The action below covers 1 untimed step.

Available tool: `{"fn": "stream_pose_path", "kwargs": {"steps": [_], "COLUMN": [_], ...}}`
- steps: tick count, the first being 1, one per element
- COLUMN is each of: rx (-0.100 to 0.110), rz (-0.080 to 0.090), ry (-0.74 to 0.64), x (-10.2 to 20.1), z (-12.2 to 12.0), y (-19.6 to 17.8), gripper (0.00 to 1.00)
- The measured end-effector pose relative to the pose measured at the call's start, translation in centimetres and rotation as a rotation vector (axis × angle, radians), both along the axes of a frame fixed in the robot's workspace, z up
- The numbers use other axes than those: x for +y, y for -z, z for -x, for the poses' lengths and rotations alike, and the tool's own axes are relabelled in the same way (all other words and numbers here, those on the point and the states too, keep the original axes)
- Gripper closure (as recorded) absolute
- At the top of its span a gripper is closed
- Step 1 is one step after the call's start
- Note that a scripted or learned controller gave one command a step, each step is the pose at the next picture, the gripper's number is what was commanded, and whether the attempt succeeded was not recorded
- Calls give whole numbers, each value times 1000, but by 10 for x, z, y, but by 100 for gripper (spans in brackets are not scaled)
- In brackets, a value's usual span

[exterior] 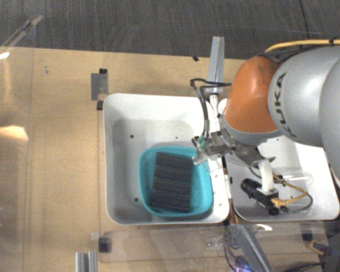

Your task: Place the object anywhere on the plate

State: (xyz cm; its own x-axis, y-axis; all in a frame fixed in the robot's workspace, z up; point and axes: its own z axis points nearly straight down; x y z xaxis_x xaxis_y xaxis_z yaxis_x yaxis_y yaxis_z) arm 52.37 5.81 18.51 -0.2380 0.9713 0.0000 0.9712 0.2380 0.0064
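You see the dark ribbed block (171, 181) lying on the blue plate (204, 192) in the left bin (120, 152). The hand (206, 145) hangs at the plate's right rim, and you cannot tell if it is spread or pressed together.

Fixed above the bench (45, 169), looking down at a slant. Takes in the left bin (119, 152) and right bin (323, 203) side by side at middling range, with dark floor (130, 10) along the top and the arm (311, 95) entering from the right.
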Motion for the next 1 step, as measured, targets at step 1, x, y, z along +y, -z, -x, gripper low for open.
{"fn": "stream_pose_path", "kwargs": {"steps": [1], "rx": [0], "rz": [0], "ry": [1], "x": [0], "z": [0], "y": [0], "gripper": [0]}}
